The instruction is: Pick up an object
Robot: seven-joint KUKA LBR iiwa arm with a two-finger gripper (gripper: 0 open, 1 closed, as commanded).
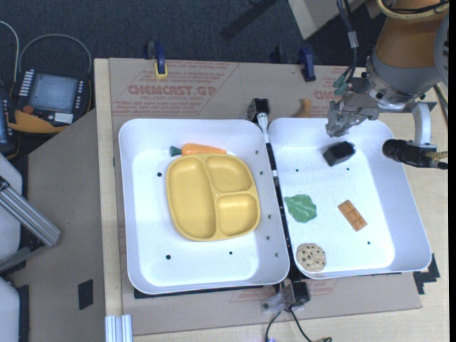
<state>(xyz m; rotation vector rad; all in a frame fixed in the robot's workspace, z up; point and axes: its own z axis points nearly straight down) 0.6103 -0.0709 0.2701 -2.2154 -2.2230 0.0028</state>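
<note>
- Gripper (pixel 340 128) hangs over the far part of the right bin (pixel 399 191), its tip just above and beside a small black block (pixel 339 152); we cannot tell from this slanted view how it is set.
- Black block lies directly on the near side of the gripper tip, close under it, on the bin floor. Its long axis runs roughly across the bin, slightly tilted. We judge it the likeliest target, since nothing else lies as near.
- We see nothing held; the block rests on the floor, apart from the tip as far as we can judge.
- Count, right bin: one black block, one green leaf-shaped piece (pixel 301 207), one brown bar (pixel 351 214), one speckled cookie (pixel 311 256). Four items, all well apart from one another.
- Count, left bin (pixel 142 248): one yellow divided plate (pixel 212 195) with three compartments, and one carrot (pixel 201 149) touching or just beside the plate's far rim. Two items.
- Judgement: the coming move calls for a short descent toward the near side, with the grip closing across the block's short axis.
</note>
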